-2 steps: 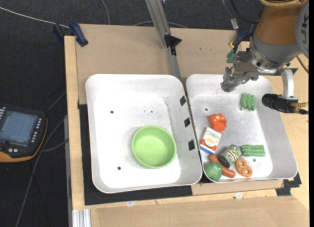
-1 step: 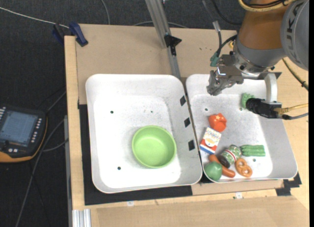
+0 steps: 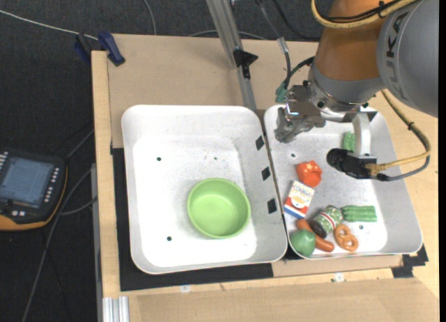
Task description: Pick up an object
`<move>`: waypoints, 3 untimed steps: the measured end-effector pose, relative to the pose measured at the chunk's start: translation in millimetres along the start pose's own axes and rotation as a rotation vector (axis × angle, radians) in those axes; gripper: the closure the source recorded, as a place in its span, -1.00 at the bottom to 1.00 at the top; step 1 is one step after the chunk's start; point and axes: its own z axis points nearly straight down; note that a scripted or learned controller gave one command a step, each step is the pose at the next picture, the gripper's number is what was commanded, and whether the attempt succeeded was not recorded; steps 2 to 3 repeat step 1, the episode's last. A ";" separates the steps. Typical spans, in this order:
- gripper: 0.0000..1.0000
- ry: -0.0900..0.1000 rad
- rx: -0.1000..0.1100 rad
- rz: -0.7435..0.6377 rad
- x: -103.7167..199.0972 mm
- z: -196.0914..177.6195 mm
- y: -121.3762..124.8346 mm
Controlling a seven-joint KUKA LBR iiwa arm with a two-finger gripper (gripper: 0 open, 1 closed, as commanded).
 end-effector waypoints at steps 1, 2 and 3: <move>1.00 0.000 0.001 0.000 39.9 7.8 -11.3; 1.00 0.000 0.001 0.000 39.9 7.8 -11.3; 1.00 0.000 0.001 0.000 39.9 7.8 -11.3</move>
